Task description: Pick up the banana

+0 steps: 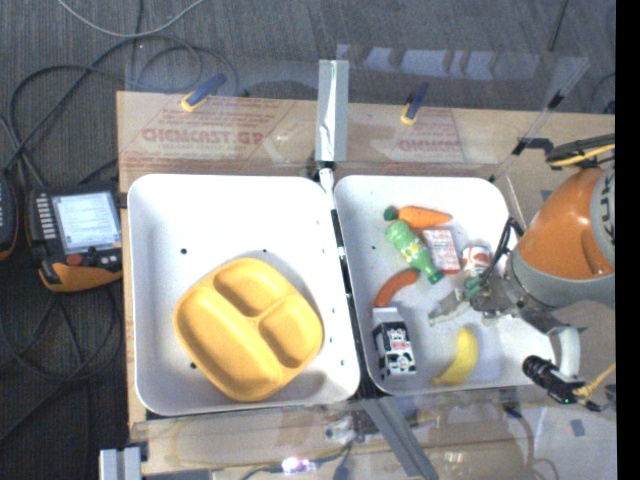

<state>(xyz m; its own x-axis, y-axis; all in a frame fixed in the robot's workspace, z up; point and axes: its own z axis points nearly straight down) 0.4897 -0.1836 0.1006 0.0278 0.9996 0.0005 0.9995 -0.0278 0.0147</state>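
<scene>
Grey carpet surrounds the surface bearing two white bins. Left of the right bin, the left bin holds a yellow tray. Inside the right bin, the gripper hangs half open, empty, just above the banana.

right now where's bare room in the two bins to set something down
Left bin: bare floor along its back and left edges around the yellow tray. Right bin: a bare strip at its back left. Its middle is crowded: carrot, green bottle, milk carton, banana and claw.
</scene>
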